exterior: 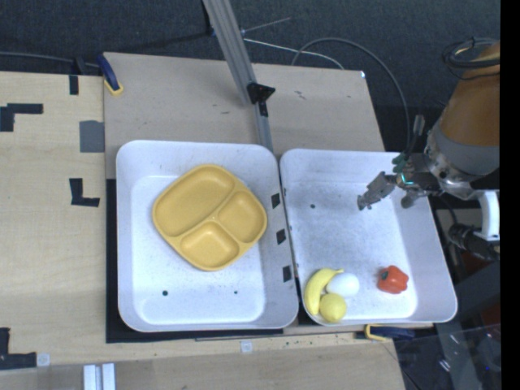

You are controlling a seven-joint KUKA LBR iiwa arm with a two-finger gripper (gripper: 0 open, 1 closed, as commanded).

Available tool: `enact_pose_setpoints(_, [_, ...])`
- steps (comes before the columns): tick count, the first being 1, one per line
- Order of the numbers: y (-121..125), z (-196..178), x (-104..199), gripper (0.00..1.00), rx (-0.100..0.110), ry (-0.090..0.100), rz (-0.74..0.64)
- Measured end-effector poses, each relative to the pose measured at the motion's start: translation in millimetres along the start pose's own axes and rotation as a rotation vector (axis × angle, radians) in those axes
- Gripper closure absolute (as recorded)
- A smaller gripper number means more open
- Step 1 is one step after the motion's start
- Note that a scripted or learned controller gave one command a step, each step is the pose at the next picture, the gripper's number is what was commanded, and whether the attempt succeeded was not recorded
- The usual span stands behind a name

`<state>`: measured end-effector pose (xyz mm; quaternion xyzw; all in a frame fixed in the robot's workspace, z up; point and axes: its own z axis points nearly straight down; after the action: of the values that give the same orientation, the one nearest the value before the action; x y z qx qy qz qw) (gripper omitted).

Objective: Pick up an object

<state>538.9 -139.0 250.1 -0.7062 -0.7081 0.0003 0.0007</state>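
The grey two-finger gripper [390, 190] hangs spread wide and empty over the right-hand shallow white bin [422, 242], near its far right edge. A small red plastic pepper [392, 279] sits near the near right corner, the likeliest target: descend squarely astride it. The fingertips are blurred; the arm's upper links are cut off.

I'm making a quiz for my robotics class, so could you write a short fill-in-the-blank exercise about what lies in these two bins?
1. The yellow divided plate lies in the ____ bin in the camera view.
2. The plate has ____ compartments.
3. The small red object lies in the same bin as the banana and the ____ egg-shaped object.
4. The gripper hangs above the ____ bin.

Missing words: left; three; white; right
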Motion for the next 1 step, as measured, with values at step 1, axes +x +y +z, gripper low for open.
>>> enact_pose_setpoints(1, [-0.1,-0.1,-0.2,0.0,0.0,0.0,0.0])
